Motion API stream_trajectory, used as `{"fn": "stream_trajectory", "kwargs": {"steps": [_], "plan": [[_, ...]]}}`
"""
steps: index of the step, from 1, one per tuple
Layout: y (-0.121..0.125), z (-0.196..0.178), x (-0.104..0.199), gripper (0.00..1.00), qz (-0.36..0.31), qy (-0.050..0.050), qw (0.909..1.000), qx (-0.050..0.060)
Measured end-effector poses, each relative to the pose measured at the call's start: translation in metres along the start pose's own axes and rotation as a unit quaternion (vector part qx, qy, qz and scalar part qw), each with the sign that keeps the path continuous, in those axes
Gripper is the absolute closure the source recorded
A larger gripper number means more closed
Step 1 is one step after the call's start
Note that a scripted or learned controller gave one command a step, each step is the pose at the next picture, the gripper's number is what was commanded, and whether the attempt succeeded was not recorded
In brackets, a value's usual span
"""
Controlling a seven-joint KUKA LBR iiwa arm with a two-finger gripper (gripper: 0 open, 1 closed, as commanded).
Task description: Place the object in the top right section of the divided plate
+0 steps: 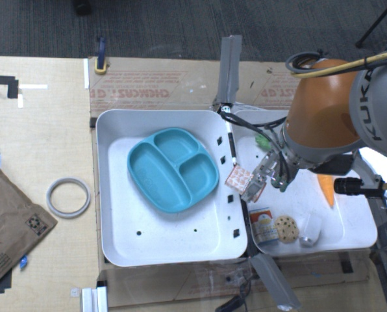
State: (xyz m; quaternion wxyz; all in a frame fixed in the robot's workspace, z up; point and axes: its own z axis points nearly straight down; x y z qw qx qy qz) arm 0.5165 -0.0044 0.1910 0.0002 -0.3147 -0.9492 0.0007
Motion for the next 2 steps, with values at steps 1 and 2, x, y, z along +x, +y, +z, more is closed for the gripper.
{"fn": "stream_trajectory", "kwargs": {"steps": [1, 2], "plan": [[-0.007, 0.0, -0.01, 1.0, 0.036, -0.001, 0.9993, -0.001], [-0.059, 0.0, 0.004, 1.0, 0.013, 0.0, 0.9999, 0.0]]}}
